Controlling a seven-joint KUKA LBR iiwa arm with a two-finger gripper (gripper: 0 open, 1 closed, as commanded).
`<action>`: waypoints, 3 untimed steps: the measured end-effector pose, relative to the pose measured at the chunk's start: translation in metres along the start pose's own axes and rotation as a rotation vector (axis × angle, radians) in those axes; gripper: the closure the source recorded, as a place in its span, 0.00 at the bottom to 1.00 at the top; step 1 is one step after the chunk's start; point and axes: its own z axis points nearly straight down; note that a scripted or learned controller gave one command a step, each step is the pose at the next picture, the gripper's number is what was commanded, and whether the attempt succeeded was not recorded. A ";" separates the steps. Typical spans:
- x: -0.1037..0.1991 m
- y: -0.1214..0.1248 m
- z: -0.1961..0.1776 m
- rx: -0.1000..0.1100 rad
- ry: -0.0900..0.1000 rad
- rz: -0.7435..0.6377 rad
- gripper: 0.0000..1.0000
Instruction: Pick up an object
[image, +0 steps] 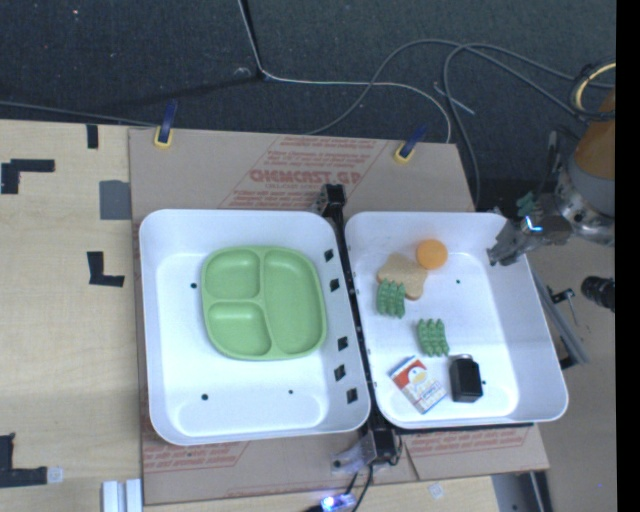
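The gripper (505, 248) hangs at the upper right rim of the right bin (520, 330), reaching in from the right; its tip is small and dark against the rim, and I cannot tell how it is set. Nothing shows in its grasp.

All the loose things lie to the gripper's left and below it, inside the right bin. Nearest is an orange ball (431, 253), round and bright, just left of the gripper at about the same height. Touching the ball's lower left is a tan block (402, 275), flat, with a lumpy outline. Just below that, a green piece (390, 298) with a ridged, studded top lies partly against the tan block. A second green piece (432, 337) of the same kind lies apart, lower down and closer to being under the gripper. Lowest are a small card (416, 383), white with red and orange print, lying tilted, and just to its right a black box (465, 379), dull and squarish.

Farther left, in the left bin (170, 330), sits a pale green tray (265, 302) with three compartments.
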 end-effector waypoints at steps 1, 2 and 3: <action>0.055 -0.013 0.009 0.008 0.003 -0.003 1.00; 0.106 -0.009 0.005 0.007 0.003 -0.004 1.00; 0.156 -0.005 0.012 0.008 0.003 -0.003 1.00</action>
